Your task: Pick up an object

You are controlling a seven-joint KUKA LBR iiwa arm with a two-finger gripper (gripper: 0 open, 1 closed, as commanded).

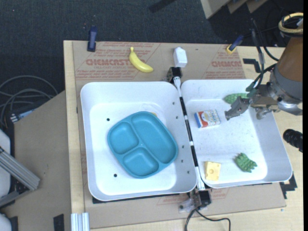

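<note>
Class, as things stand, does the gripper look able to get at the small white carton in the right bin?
Probably yes: the gripper hangs just right of the small white carton, which lies flat with bare bin floor around it.

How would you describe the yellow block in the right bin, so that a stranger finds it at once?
Look at the right white bin, at its near left corner. The yellow block lies there, small, square and holed like cheese. Its nearest neighbour, the green toy, is leafy.

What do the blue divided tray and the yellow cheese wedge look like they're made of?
Blue tray: probably moulded plastic, judging by its even colour, soft sheen and rounded compartments. Cheese wedge: looks like a toy in plastic or foam, with flat matte yellow and darker holes; the camera view is too small to settle which.
</note>
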